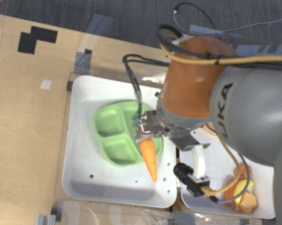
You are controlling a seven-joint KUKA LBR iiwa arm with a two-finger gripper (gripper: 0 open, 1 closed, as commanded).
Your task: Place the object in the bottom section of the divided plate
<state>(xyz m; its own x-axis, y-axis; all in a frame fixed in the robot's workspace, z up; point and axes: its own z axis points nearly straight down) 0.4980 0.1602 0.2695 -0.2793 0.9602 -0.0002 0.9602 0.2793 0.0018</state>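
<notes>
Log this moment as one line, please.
arm: over left bin | gripper: at carrot's top | carrot: on green divided plate's right edge

The orange carrot (149,158) points down-right, overlapping the plate's right edge. The green divided plate (114,131) lies in the left bin.

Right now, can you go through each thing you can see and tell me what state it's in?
Carrot: hanging tip down at the gripper, over the plate's right edge.
Green plate: lying flat in the left bin, visible sections bare.
Gripper: above the plate's right side, its upper end at the carrot's top.
Orange and yellow pieces: heaped in the right bin.
</notes>
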